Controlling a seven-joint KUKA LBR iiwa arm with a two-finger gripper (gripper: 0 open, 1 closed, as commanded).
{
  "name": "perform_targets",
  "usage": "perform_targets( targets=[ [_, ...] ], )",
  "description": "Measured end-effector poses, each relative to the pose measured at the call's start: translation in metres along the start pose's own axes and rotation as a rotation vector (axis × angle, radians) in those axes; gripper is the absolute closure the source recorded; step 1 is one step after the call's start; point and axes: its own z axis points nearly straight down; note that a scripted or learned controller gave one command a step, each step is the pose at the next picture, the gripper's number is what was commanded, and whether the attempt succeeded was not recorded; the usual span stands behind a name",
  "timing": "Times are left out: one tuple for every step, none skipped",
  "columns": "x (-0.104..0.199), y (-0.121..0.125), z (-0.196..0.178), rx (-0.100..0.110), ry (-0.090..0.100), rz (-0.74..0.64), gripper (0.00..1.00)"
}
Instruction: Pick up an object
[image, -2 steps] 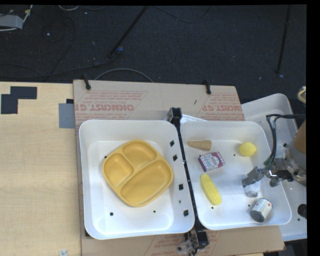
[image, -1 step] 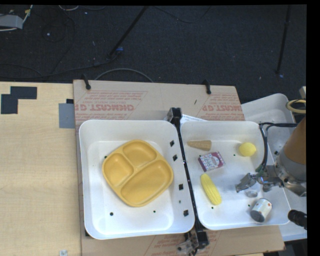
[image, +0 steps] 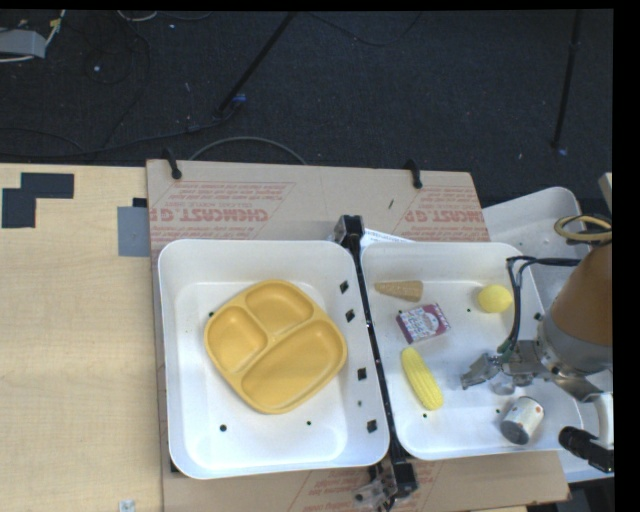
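Two bins, gripper (image: 483, 370) (fingers spread, nothing held) in right bin (image: 452, 445), open floor beside corn (image: 421, 377)

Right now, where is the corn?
The corn lies in the right bin, near its left wall, just below the small pink packet.

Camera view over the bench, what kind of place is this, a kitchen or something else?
Probably a robotics lab, not a kitchen. Two white bins sit on cardboard on a bench, holding toy food such as a corn cob and a yellow divided plate, while loose cables trail across dark carpet behind.
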Motion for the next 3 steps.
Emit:
perform_targets(
  targets=[
    [-0.002,0.000,-0.009,-0.001,-0.004,0.004,1.00],
    [0.007,-0.001,-0.065,0.010,0.006,-0.005,1.00],
    [0.005,0.003,-0.107,0.010,0.005,-0.004,1.00]
  ],
)
